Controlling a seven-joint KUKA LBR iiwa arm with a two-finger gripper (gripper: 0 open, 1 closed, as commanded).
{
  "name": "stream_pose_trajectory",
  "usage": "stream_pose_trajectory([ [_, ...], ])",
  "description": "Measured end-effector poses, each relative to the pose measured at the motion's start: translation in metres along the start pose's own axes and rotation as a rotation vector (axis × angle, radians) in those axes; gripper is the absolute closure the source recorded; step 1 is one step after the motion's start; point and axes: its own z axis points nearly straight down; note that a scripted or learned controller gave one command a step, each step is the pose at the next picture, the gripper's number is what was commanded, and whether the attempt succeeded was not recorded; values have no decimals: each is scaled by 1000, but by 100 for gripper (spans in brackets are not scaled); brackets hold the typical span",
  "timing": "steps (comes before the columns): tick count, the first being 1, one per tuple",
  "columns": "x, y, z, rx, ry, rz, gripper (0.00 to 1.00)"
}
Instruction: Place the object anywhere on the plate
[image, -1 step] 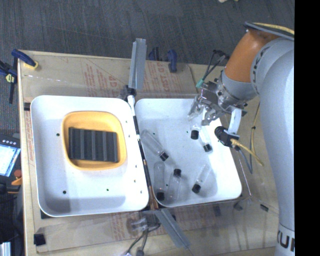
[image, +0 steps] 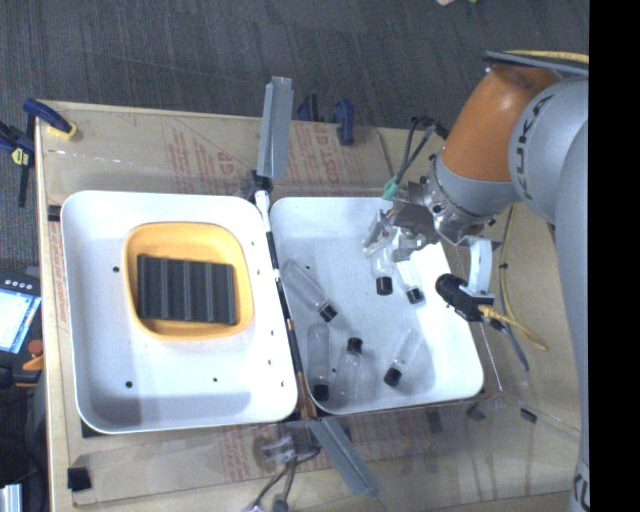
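While the two-finger gripper (image: 392, 245) hangs over the right white bin (image: 455, 380), its finger spread is indistinguishable amid clear plastic bottles (image: 345, 365).

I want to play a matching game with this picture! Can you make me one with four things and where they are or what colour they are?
Things:
1. yellow plate
2. gripper
3. clear bottles
4. orange band

Places or colours:
A. on the arm, above the wrist
B. lying in the right bin, with black caps
C. in the left bin, with a dark ridged block on it
D. over the top part of the right bin

Pairs: 1-C, 2-D, 3-B, 4-A
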Motion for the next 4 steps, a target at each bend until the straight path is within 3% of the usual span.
stream_pose_trajectory([
  [1, 85, -8, 53, 1, -1, -335, 100],
  [2, 147, 9, 21, -3, -3, -568, 100],
  [3, 155, -18, 52, 0, -2, -806, 100],
  [4, 155, -17, 52, 0, -2, -805, 0],
])
